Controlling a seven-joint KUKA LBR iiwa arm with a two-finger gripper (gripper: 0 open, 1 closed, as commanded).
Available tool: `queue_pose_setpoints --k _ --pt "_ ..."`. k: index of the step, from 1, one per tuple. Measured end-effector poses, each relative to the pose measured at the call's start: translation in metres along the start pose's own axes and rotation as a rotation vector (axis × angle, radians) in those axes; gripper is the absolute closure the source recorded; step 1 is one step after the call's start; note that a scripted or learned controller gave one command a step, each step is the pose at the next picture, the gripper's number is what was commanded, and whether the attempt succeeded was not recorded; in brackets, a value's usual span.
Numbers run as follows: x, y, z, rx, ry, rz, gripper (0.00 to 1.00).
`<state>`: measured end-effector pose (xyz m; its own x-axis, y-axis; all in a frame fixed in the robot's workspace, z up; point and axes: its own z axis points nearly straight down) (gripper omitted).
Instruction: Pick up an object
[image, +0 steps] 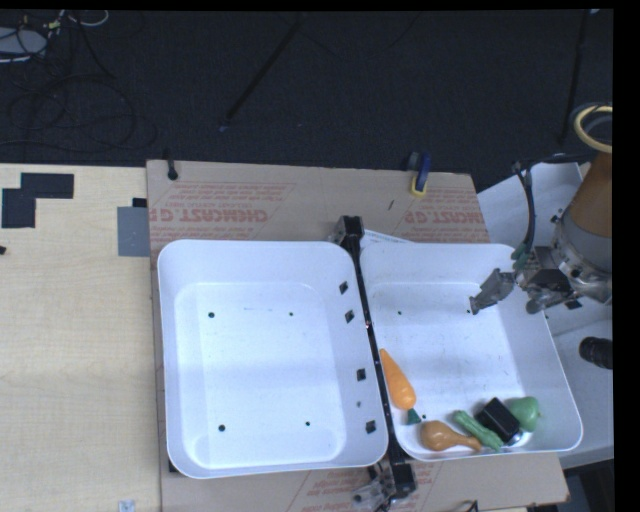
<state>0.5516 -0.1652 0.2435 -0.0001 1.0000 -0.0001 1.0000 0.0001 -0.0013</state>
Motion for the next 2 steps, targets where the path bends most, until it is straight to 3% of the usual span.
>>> queue_pose_setpoints --k 1,2 --pt "0.056 -0.045 0.118 0.017 0.007 -0.001 0.00" --pt "0.070 0.021 0.158 -0.001 0.001 -0.003 0.00"
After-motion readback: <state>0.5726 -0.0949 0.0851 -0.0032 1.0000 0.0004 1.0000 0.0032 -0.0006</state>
